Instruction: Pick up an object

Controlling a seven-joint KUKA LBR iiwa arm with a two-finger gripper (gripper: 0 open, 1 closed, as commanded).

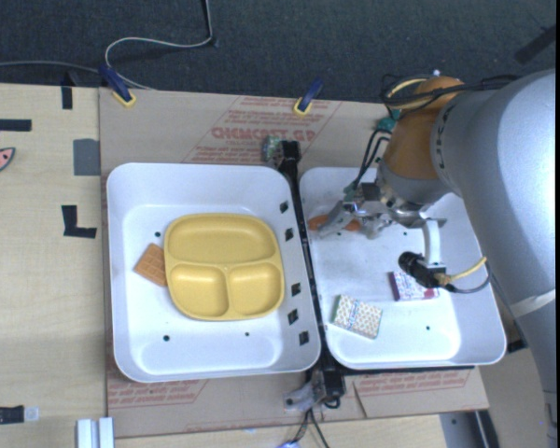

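Note:
My gripper [339, 220] is low over the upper left part of the right bin [467, 343], below the orange band of the arm [420, 147]. A small orange object [353, 222] lies right by the gripper's tip; whether it is held is unclear. A patterned white packet [357, 315] lies near the bin's front. A small pink and white box [411, 287] sits to the right of it, under the arm's cable. In the left bin [131, 343] a yellow divided plate [226, 264] rests on the edge of a brown cracker-like piece [151, 265].
A black divider with clips [297, 250] runs between the two bins. A black fitting with a yellow cable [448, 276] hangs from the arm over the right bin. Cardboard [233, 129] lies under both bins, with yellow clamps at its back edge.

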